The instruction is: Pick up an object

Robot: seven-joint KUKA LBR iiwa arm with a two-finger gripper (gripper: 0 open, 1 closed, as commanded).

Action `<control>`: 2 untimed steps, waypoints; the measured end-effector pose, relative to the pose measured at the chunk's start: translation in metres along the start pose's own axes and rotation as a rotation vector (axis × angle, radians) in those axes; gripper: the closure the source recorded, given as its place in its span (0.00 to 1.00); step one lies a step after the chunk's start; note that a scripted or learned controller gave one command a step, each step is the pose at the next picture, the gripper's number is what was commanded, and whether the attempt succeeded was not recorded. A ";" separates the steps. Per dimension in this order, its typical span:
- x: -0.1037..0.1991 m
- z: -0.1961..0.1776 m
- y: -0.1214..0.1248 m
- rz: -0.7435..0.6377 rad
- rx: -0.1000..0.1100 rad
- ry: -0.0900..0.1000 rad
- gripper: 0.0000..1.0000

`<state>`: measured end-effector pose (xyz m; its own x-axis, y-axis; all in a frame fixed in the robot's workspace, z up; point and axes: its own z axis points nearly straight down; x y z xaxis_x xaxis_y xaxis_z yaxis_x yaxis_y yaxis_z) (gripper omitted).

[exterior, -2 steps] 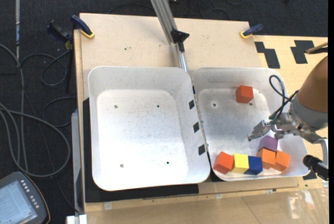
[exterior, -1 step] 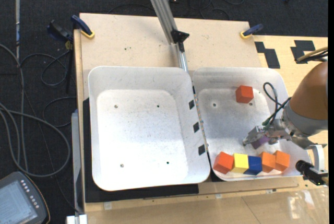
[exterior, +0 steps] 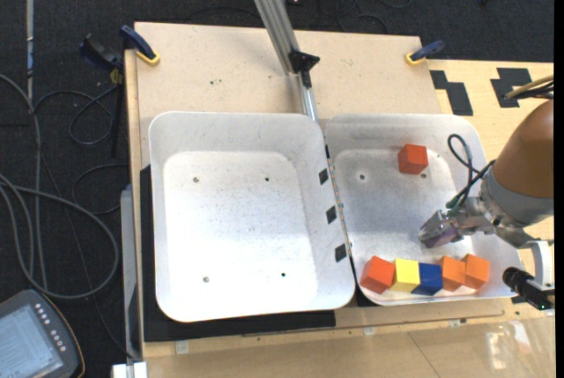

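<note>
In the right bin a lone orange-red cube rests near the back. Along the bin's front wall stands a row of blocks: an orange cube, a yellow block, a blue block and two orange blocks. My gripper hangs low over the bin floor, just behind that row and right of centre, with the arm coming in from the right. It is some way in front of the orange-red cube. Nothing shows between its fingers.
The left bin lies beside the right one, sharing a middle wall. A slanted metal pole crosses the bench's back edge. Clamps sit at the bench's back corners. A black cable loops over the right bin's far right side.
</note>
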<state>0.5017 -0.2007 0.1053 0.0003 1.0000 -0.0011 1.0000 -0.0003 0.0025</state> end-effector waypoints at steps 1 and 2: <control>0.001 -0.044 -0.005 -0.002 -0.002 -0.001 1.00; -0.004 -0.106 -0.005 -0.003 -0.004 -0.002 1.00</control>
<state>0.4964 -0.2050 0.2117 -0.0024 1.0000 -0.0035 1.0000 0.0025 0.0069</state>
